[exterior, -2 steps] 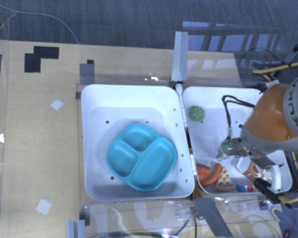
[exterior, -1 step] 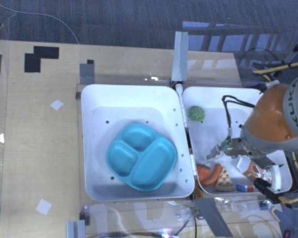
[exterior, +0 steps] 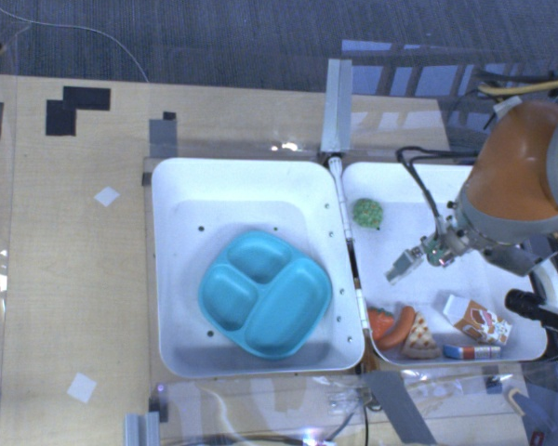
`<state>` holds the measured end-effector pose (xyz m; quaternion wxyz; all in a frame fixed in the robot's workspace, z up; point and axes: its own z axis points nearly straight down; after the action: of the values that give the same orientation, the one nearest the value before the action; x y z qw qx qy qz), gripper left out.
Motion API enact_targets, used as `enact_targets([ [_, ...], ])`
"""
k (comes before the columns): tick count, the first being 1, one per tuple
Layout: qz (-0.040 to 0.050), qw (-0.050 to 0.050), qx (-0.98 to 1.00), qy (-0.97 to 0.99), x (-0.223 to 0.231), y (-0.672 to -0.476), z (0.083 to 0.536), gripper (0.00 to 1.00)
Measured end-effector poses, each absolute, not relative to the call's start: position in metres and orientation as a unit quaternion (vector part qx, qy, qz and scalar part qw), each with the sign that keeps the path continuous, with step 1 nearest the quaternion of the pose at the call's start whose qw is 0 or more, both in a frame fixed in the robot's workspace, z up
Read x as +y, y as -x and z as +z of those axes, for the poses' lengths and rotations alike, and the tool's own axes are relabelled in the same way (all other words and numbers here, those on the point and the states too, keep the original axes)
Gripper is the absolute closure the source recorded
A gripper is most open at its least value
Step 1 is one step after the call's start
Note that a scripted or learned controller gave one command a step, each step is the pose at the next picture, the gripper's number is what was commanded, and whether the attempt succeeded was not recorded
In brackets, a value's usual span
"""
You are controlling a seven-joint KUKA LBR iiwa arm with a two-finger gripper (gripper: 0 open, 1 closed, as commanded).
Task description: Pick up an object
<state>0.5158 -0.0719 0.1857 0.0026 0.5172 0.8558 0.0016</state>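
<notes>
Overhead slanted view of the bench, with the right bin [exterior: 530, 347] taken as the landmark. The gripper [exterior: 402, 266] hangs over the middle of the right bin, its two fingers [exterior: 397, 268] pointing toward the divider; they look slightly parted with nothing between them, though their small size makes this uncertain. No single target is fixed by the task, so several candidates are shown. The green ball [exterior: 368, 213] lies alone near the right bin's far left corner, well apart from the gripper; judged soft-skinned, light and inclined to roll, it would best be pinched across its middle from straight above. Along the near wall of the right bin lie an orange-red toy [exterior: 381, 322], a sausage-shaped piece [exterior: 402, 323] and a wedge of toy food [exterior: 420, 339], touching or nearly touching one another; crowding makes a clean finger entry harder there. Toward the near right corner sit a small carton [exterior: 481, 323], likely light, stiff and graspable across its narrow faces, and a thin marker [exterior: 471, 351] just beside the wall, probably slippery and hard to reach. Left of the right bin, the left bin [exterior: 172, 249] holds a blue divided plate [exterior: 265, 293], rigid, wide and graspable only at its rim.
</notes>
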Motion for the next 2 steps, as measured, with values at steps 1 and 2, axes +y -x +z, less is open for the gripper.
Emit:
enact_targets([
  [1,0.0005,0.001,0.876,-0.483,-0.114,-0.488,0.11,0.0],
  [2,0.0024,0.006,0.819,-0.573,-0.105,-0.49,0.09,0.0],
])
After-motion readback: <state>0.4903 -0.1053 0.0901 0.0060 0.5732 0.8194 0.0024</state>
